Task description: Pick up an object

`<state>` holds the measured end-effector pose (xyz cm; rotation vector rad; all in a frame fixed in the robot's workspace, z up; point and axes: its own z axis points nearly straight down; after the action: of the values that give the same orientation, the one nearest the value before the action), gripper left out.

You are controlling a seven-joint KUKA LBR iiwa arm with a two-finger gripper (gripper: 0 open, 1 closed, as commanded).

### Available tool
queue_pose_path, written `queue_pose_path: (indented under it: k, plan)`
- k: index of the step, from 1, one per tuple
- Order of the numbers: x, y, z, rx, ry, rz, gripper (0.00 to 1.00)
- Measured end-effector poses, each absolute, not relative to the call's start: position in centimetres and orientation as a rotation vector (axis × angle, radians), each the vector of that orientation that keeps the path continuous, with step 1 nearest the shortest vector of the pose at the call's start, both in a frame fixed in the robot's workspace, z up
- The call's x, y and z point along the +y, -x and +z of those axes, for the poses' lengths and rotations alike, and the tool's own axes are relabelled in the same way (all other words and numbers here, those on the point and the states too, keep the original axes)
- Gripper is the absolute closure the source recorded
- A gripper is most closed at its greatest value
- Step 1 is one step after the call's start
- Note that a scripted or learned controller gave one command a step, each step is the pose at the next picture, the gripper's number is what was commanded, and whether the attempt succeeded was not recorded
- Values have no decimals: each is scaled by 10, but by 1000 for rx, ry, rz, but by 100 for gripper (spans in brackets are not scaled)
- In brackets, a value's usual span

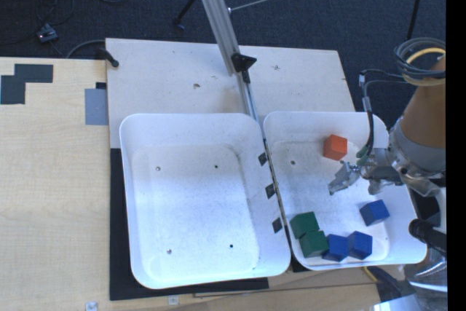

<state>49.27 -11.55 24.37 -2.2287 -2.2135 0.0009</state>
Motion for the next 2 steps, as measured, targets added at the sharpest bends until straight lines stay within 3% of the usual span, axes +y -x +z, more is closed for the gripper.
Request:
queue_pose_path:
  k: [1,2]
  plan:
    - [-135,-487,303,-2217,2230,-2,0]
    - [-187,-531,125,-2215,2217,8,0]
